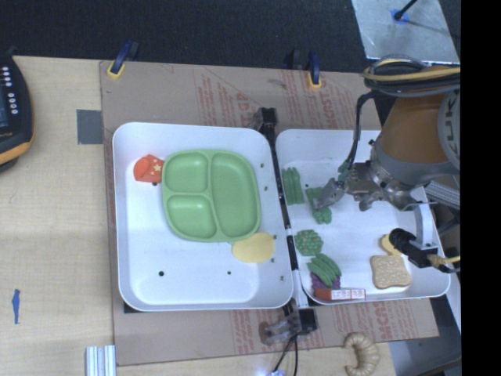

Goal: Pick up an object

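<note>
Right bin [356, 143]: claw [325, 197] low over the left half, at a green piece [322, 210]; whether its grip is open or closed on it cannot be told from here. Also in this bin: green beans [292, 185], broccoli [308, 242], pea pods [325, 269], toast [390, 272]. Left bin [141, 288]: green divided plate [211, 194], red piece [148, 168], yellow piece [254, 247].

Grey arm [427, 143] with an orange band, looped black cables, and seemingly metallic claw [327, 197].
</note>
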`<action>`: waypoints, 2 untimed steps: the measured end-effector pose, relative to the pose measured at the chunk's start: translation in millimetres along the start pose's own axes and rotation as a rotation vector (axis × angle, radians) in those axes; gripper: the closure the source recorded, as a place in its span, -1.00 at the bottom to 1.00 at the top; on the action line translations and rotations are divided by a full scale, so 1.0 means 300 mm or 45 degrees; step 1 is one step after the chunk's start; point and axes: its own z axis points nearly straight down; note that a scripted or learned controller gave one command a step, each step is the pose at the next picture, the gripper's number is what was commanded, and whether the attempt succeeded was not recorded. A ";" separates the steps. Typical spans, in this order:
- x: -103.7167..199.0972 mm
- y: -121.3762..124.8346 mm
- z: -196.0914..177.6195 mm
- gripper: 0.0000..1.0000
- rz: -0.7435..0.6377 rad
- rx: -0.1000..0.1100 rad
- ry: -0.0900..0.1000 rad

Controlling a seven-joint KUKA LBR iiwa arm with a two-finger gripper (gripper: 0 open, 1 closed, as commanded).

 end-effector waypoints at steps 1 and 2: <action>-0.037 0.118 0.233 -1.00 0.001 -0.008 -0.003; -0.041 0.115 0.186 1.00 0.001 -0.009 -0.004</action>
